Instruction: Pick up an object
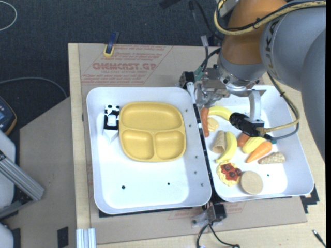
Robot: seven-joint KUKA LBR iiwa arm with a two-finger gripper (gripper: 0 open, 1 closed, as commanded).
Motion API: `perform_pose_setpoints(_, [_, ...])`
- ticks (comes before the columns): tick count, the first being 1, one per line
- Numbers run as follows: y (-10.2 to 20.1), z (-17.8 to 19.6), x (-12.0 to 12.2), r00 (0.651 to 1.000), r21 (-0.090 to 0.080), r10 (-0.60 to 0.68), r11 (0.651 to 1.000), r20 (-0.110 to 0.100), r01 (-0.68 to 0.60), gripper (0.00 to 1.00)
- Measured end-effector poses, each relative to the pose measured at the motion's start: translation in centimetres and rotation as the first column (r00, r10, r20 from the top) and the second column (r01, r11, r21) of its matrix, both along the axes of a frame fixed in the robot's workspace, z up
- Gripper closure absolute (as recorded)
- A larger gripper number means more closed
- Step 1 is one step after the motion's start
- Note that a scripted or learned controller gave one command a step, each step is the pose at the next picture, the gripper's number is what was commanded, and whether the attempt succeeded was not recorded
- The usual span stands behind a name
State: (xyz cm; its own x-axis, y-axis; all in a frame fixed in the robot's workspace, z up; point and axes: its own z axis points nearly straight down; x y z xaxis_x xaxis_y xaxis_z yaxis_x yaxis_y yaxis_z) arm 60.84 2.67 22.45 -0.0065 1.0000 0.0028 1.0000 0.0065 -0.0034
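camera view: cardboard-topped bench [129, 61], dark carpet [77, 14]

White bins [103, 180] hold a yellow tray [152, 130], yellow bananas [229, 146], and an orange carrot [258, 151].

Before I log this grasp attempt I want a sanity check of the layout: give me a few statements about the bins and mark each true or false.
1. The yellow divided tray lies in the left bin. True.
2. The toy foods sit in the left bin. False: they lie in the right bin.
3. The gripper hangs over the right bin's far left corner. True.
4. The pizza slice lies on the tray. False: it is in the right bin, beside a round cracker.
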Motion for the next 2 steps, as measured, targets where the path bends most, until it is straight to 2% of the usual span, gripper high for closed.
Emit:
perform_pose_setpoints(1, [1.9, 1.04, 0.72, 1.0, -0.002, -0.003, 1.0, 0.007, 0.003, 1.0])
perform_pose_setpoints(2, [1.53, 0.33, -0.03, 1.0, -0.003, -0.007, 1.0, 0.0, 0.007, 1.0])
